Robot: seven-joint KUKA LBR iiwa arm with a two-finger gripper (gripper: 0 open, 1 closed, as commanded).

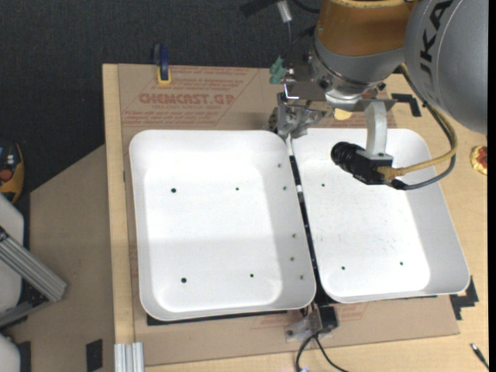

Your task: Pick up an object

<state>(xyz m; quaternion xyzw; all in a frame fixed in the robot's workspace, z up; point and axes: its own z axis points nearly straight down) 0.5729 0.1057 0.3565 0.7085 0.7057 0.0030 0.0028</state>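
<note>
My gripper (291, 122) at far edge of bench, over top of seam between left bin (147, 208) and right bin (442, 239). Grip state: cannot tell. No object visible to pick in either bin. Pick not done; nothing seen lifted.

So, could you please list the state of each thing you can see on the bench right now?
Left bin: flat on the bench, bare white floor showing.
Right bin: flat, edge touching the left bin.
Gripper: low at the far end of the seam between the bins.
Blue-and-yellow clamp: upright on the board's far edge.
</note>
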